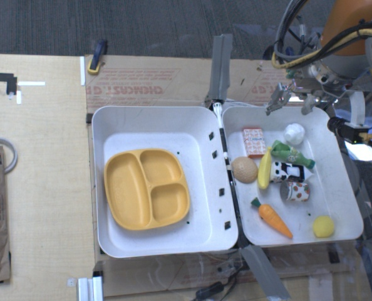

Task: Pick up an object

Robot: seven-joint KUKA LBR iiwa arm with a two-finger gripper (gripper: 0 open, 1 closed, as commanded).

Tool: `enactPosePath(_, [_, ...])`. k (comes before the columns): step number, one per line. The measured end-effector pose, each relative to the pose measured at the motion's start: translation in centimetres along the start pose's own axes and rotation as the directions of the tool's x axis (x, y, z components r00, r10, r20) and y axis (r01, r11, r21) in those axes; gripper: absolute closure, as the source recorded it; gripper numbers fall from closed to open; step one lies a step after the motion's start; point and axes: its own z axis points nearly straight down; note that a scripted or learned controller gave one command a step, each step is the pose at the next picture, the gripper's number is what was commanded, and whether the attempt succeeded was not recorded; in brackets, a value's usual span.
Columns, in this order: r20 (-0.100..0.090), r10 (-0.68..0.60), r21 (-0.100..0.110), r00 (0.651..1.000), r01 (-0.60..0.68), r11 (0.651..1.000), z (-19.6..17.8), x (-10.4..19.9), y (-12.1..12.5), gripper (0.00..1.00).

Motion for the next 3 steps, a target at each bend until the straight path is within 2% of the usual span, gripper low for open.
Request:
enactPosePath(1, [0.001, 0.006, 0.001, 1.000, -0.006, 1.000, 4.8, 1.4, 1.6, 0.00])
enactPosePath(2, [0.000, 0.028, 0.001, 1.000, -0.028, 1.000, 14.0, 0.2, -2.0, 0.00])
enactPosePath(3, [0.003, -0.151, -0.017, 0.988, 0.151, 0.988, 15.9, -0.2, -9.5, 0.00])
